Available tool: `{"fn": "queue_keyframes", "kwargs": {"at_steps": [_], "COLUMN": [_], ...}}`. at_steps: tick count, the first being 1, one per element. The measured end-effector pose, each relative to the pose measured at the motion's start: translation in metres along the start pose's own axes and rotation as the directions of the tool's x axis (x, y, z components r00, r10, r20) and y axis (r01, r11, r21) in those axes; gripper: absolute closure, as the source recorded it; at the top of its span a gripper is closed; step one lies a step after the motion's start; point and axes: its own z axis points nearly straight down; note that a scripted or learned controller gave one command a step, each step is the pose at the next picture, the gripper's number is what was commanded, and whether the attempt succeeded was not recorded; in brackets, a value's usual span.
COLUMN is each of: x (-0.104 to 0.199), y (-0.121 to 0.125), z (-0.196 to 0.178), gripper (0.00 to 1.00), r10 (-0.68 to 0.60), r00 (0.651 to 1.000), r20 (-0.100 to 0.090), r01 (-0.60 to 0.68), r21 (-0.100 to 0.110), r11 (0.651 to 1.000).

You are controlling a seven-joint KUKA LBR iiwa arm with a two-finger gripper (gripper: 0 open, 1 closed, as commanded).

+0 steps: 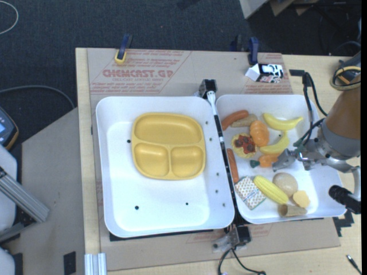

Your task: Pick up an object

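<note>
Nothing picked up yet — the end effector [285, 161] is low in the right bin [321, 211], among the toy food

Whether it is apart or together I cannot tell, and nothing shows clamped in it, so the grasp and lift look still to do. Just beside it lie smooth, glossy plastic shapes — a curved yellow banana [281, 121], a ridged corn cob [270, 189], a rounded pale potato [285, 183]. Left of that bin, a matte yellow three-part tray [168, 145] sits in the other bin
</note>
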Motion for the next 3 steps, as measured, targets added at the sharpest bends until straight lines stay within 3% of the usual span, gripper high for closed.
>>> {"fn": "queue_keyframes", "kwargs": {"at_steps": [1, 2, 3], "x": [0.001, 0.000, -0.005], "y": [0.000, 0.001, 0.000], "z": [0.043, 0.030, -0.033], "gripper": [0.00, 1.00, 1.00], "r10": [0.000, 0.002, 0.000], "r00": [1.000, 1.000, 1.000], "r20": [0.001, 0.004, 0.007], "r01": [0.000, -0.002, 0.000], "r21": [-0.003, -0.009, -0.015], "r11": [1.000, 1.000, 1.000]}}
